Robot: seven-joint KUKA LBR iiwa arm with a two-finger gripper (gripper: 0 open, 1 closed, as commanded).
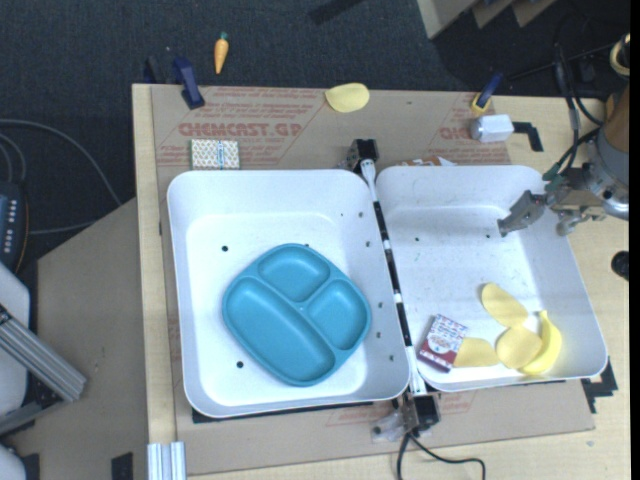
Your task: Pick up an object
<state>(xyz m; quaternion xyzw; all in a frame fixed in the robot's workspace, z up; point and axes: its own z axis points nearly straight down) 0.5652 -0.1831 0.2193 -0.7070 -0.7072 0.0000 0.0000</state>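
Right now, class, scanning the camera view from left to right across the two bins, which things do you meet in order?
Blue divided plate → small red packet → yellow pieces → gripper, above the right bin's far right edge.

The arm (pixel 615 158) runs off the right edge, only its wrist end in frame; the pincer (pixel 540 211) shows as a grey blur, its fingers too indistinct to read. Print on the small red packet (pixel 442 341) is too small to make out
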